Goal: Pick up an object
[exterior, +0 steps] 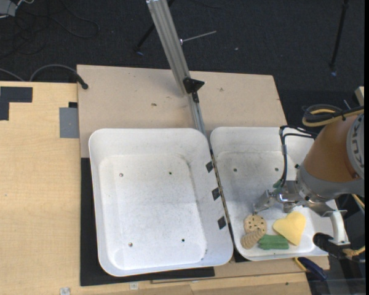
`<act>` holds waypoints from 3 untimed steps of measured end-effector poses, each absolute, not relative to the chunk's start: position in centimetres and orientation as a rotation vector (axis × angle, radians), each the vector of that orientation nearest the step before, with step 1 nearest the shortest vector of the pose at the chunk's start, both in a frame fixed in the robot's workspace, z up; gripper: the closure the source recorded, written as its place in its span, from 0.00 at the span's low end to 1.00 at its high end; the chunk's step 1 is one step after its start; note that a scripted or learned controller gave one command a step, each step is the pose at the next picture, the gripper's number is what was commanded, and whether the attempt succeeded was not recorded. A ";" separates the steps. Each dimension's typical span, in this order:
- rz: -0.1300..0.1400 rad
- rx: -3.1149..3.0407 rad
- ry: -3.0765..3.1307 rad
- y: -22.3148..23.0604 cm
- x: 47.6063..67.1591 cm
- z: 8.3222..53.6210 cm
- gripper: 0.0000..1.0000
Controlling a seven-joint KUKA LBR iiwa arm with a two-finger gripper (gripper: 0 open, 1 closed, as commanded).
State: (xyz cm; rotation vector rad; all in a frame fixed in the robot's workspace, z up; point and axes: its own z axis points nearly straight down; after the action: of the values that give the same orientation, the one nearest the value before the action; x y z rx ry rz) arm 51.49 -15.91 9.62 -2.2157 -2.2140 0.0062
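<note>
Arm (332, 158) reaching into right bin (246, 158) from the right.
Gripper (269, 200) hanging low above toys: cookie (254, 223), yellow piece (291, 227), green piece (272, 243). Grip state unreadable here.

Your one camera sat fixed above the tabletop (37, 183), looking down at a slant on both white bins (111, 141) (side by side), far enough back to take in the dark floor (264, 23) beyond.
</note>
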 end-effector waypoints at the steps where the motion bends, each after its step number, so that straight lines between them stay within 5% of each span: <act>1: 0.001 -2.227 -2.212 -16.0 51.5 9.3 0.00; 2: 0.001 -2.231 -2.205 -16.0 51.4 10.2 1.00; 3: -0.001 -2.234 -2.210 -16.1 50.5 15.5 1.00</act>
State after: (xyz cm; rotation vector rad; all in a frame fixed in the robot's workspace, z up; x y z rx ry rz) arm 50.46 -16.11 15.55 -2.2340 -2.2102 -0.0013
